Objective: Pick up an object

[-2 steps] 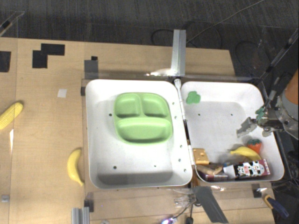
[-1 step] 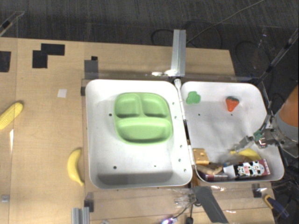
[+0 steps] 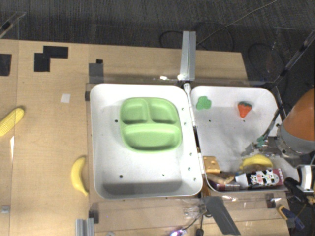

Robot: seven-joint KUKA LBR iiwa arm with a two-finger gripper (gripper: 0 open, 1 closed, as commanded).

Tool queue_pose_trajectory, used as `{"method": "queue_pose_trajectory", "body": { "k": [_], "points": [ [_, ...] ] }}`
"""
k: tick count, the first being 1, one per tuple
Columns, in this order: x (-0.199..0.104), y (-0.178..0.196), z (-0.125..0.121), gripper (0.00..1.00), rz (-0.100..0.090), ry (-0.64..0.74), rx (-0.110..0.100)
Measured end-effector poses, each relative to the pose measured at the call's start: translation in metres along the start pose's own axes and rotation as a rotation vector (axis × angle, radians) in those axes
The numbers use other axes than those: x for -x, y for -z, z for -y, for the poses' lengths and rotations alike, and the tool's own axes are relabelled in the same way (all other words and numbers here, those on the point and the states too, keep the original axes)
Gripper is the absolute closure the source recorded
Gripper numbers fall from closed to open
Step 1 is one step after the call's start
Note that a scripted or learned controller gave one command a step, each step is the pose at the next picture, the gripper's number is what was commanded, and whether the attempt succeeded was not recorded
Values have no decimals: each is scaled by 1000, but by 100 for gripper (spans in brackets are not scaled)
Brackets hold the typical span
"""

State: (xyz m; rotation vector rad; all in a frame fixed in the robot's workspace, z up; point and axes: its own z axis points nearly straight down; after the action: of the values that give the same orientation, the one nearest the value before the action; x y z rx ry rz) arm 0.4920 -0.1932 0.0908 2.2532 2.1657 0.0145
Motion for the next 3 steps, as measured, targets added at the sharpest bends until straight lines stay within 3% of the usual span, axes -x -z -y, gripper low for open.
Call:
{"method": "queue_pose_trajectory", "body": {
  "k": [1, 2, 3],
  "points": [
    [-42, -2, -50, 0, -3, -378, -6],
    [-65, 0, 2, 0, -2, -88, 1],
    [-106, 1, 4, 0, 1, 17, 3]
  ]
}}
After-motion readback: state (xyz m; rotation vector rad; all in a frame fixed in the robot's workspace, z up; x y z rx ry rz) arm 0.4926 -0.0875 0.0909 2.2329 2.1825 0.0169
